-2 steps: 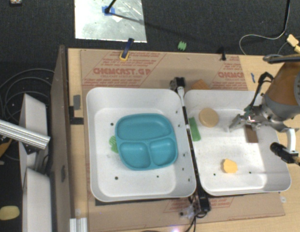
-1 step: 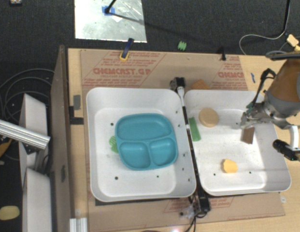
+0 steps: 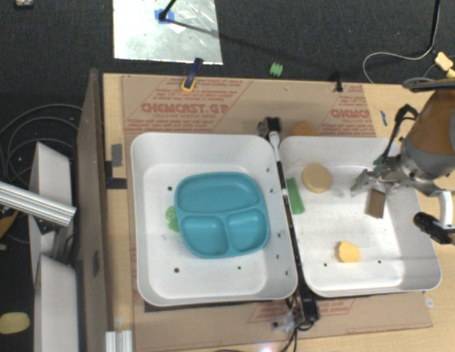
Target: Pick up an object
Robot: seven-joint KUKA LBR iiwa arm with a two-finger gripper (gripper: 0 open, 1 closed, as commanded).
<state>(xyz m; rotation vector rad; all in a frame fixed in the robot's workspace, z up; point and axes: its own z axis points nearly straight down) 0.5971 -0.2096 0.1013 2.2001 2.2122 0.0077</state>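
The gripper [image 3: 375, 189] hangs over the right white plastic bin [image 3: 417, 270], closed on a small brown rectangular block [image 3: 375, 204].

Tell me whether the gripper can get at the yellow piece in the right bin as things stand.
Probably yes. The yellow piece lies alone on the floor of the right bin, apart from the tan disc and green block. The gripper hangs over the same bin, with nothing between them.
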